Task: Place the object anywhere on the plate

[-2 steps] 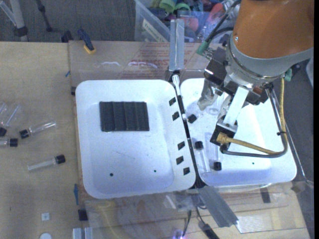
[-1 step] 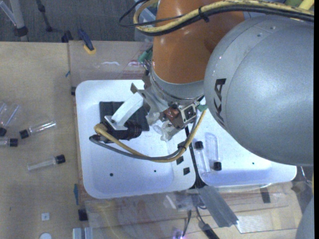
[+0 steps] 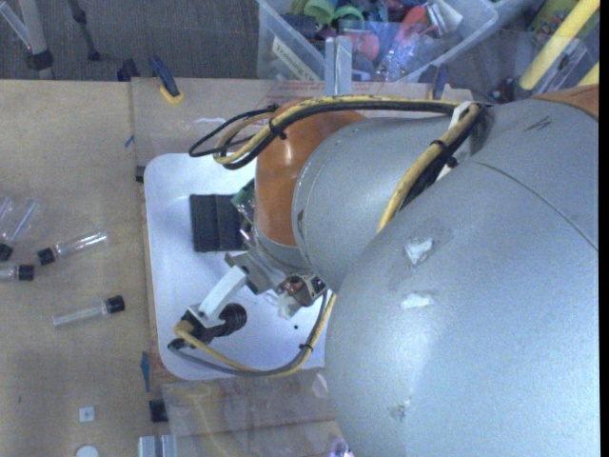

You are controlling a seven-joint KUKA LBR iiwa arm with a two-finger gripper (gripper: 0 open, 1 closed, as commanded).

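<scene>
The gripper (image 3: 278, 289) hangs low over the white bin (image 3: 162, 255); whether it is wide or narrow cannot be told, since the wrist and the grey arm (image 3: 457, 284) cover it. A black block (image 3: 213, 222) (likely the object meant) lies flat on the bin floor just beside the wrist, not visibly gripped. To do this step well, I judge the arm should centre over the block, come straight down and close across its narrower side. The arm covers much of the bench, so the plate's place cannot be told. Capped vials (image 3: 78, 247) lie well apart at left and a tub of toys (image 3: 381, 17) stands beyond; neither blocks the way
</scene>
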